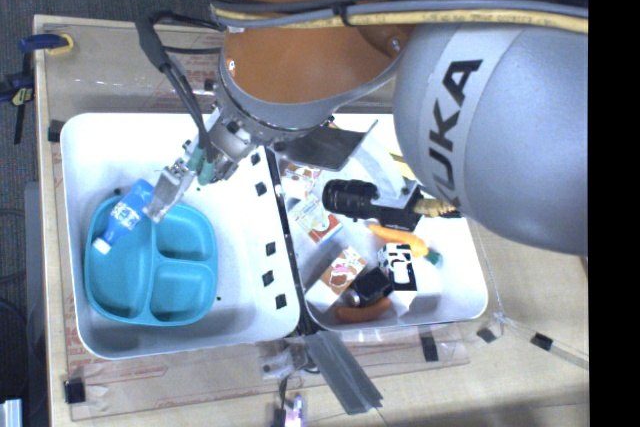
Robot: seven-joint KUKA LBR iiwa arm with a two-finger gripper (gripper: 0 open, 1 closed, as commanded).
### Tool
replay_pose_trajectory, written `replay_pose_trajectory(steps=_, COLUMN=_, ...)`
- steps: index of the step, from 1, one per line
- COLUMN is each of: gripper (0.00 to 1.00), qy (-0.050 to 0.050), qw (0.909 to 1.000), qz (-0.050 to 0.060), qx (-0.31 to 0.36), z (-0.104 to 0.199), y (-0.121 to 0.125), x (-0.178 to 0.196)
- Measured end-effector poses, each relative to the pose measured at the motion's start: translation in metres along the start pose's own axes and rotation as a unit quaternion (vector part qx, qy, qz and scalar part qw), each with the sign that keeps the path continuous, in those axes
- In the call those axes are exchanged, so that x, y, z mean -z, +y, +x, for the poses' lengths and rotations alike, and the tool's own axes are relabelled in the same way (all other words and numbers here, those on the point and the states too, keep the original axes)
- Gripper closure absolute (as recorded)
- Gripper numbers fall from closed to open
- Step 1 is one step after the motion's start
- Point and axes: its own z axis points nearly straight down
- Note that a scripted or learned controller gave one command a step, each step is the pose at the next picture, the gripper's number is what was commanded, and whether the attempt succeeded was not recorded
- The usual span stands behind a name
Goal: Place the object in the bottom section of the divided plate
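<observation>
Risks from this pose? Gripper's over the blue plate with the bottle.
1. The blue bottle lies tilted across the upper-left rim of the divided plate, not in the bottom section; released here, it may roll off or settle in the wrong compartment.
2. The gripper meets the bottle at one end only, so the hold looks weak and it may slip or swing.
3. The plate sits near the left bin's wall; a push could shove it.

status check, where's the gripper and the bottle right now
Gripper over left bin, at upper rim of blue divided plate. Blue bottle lies in plate's upper-left section, at the fingertips; grasp unclear. Bottom section not yet reached.
</observation>
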Motion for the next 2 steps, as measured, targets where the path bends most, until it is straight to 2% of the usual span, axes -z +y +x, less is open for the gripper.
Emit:
replay_pose_trajectory(steps=1, gripper=0.0, qy=0.001, qw=0.9891, qz=0.002, qx=0.147, z=-0.029, y=-0.027, x=-0.137)
replay_pose_trajectory(steps=2, gripper=0.0, qy=0.001, qw=0.9944, qz=0.003, qx=0.106, z=-0.028, y=-0.028, x=-0.221)
